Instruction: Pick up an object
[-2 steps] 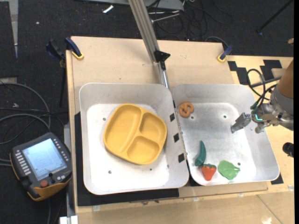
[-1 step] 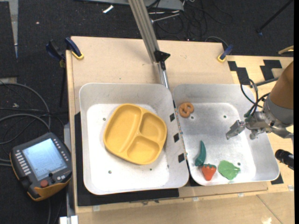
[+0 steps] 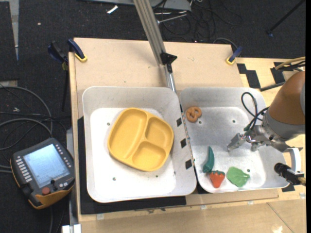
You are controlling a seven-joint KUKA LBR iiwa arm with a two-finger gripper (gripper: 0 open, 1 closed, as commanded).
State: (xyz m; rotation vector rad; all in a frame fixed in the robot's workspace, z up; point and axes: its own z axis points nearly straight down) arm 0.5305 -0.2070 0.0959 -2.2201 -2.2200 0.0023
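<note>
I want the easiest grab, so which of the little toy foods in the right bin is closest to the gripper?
The light green leaf-shaped piece, lying just below the gripper. The red strawberry and dark green pepper lie farther left; the brown pretzel sits up near the bin's far left corner.

In the right bin (image 3: pixel 221 115) lie 4 objects: pretzel (image 3: pixel 193 113) far, teal pepper (image 3: pixel 209 160), strawberry (image 3: pixel 217 178), green leaf (image 3: pixel 237 176) near.

Left bin (image 3: pixel 97 144) holds a yellow divided tray (image 3: pixel 141 139). Right bin (image 3: pixel 221 118) holds a pretzel (image 3: pixel 193 113), a green pepper (image 3: pixel 209 159), a red strawberry (image 3: pixel 217 178) and a green leaf (image 3: pixel 237 176). The gripper (image 3: pixel 234 143) hangs over the right bin, above the leaf, gripping nothing.
</note>
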